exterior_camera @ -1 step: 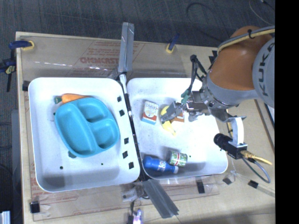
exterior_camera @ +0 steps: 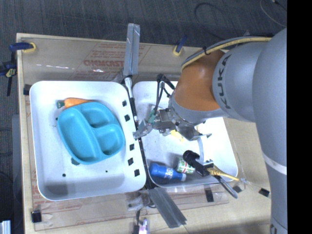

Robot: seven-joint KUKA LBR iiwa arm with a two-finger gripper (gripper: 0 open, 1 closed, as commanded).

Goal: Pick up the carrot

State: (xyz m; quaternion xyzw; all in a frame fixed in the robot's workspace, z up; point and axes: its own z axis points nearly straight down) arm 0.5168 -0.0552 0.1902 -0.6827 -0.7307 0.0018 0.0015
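Starting at the gripper [exterior_camera: 148, 123], you cannot tell how wide it stands or whether it has hold of anything; the wrist hides it where it hangs over the wall between the two bins. The carrot [exterior_camera: 75, 102] lies well apart, toward ten o'clock from it, near the eleven o'clock corner of the left bin [exterior_camera: 44, 179]. Its lower edge is tucked against, perhaps under, the blue divided plate [exterior_camera: 90, 133]. That is your main risk: a descent there could land on the plate's rim and shove the plate or pin the carrot against the bin wall. Crossing the divider low could snag. A blue bottle [exterior_camera: 165, 172] at five o'clock, in the right bin [exterior_camera: 222, 138], could be grabbed by mistake.
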